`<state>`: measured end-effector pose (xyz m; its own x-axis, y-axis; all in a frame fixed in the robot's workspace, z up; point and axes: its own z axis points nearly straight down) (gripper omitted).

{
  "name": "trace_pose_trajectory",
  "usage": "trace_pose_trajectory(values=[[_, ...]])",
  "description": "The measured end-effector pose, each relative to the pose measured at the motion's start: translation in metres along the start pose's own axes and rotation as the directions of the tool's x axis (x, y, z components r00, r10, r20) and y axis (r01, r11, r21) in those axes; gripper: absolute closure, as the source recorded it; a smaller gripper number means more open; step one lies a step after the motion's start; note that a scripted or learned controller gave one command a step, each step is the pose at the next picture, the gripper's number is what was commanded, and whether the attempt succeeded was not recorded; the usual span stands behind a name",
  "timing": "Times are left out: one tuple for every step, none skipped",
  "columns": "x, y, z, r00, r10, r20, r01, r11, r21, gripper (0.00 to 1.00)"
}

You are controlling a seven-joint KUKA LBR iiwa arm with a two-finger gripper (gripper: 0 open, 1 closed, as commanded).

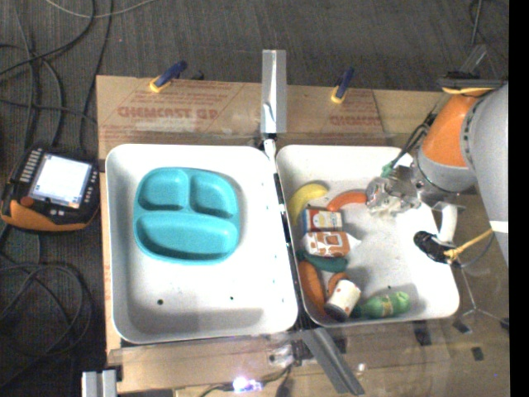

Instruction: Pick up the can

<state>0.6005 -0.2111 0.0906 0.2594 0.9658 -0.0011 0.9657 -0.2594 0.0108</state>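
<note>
A small can (324, 219) with an orange-and-white label lies in the left half of the right bin (413, 284). A second, similar labelled can (326, 242) lies right below it. My gripper (387, 193) hovers in the upper right part of that bin, to the right of the cans and a little farther back. A gap of bare bin floor separates it from them. Nothing shows in its grasp.
Around the cans lie a yellow banana (307, 197), an orange carrot-like piece (348, 198), a dark green item (332, 264), an orange piece (310, 281), a white cup (343, 297) and a green vegetable (386, 304). The left bin (124, 304) holds a teal divided plate (188, 213).
</note>
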Motion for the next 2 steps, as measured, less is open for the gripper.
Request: trace_pose_trajectory(values=[[0.042, -0.026, -0.001, 0.992, -0.125, 0.005, 0.125, 0.992, -0.003, 1.0], [0.028, -0.032, -0.001, 0.981, -0.194, 0.001, 0.194, 0.981, -0.005, 1.0]])
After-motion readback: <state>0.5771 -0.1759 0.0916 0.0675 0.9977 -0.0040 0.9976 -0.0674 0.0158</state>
